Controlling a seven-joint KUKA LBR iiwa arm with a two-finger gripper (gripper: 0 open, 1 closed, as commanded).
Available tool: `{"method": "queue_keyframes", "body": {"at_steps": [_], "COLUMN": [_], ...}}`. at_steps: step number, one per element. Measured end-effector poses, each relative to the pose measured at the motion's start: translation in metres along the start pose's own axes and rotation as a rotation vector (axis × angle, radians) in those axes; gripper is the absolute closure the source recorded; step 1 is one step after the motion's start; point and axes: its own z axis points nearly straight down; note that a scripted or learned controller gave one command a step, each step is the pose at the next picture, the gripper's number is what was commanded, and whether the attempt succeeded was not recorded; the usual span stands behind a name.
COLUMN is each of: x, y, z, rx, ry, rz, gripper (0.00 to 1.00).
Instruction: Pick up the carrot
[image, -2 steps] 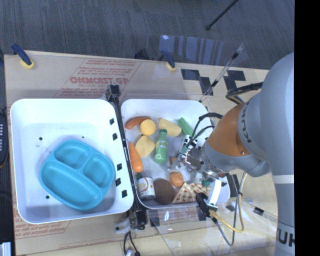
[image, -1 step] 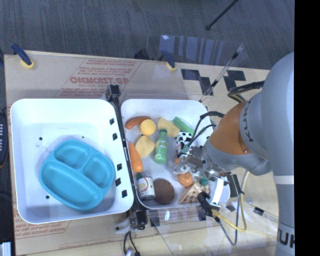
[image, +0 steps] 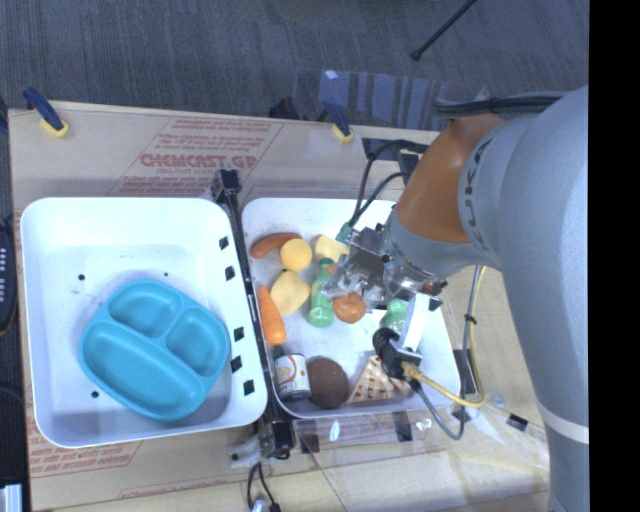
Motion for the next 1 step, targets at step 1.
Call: {"method": "queue_keyframes", "body": {"at_steps": [1], "x": [0.0417], "y": [0.0067], "z": [-0.0071], "rx": [0.006], "ry": [-0.007], "rz": [0.276], "gripper": [1.00]}}
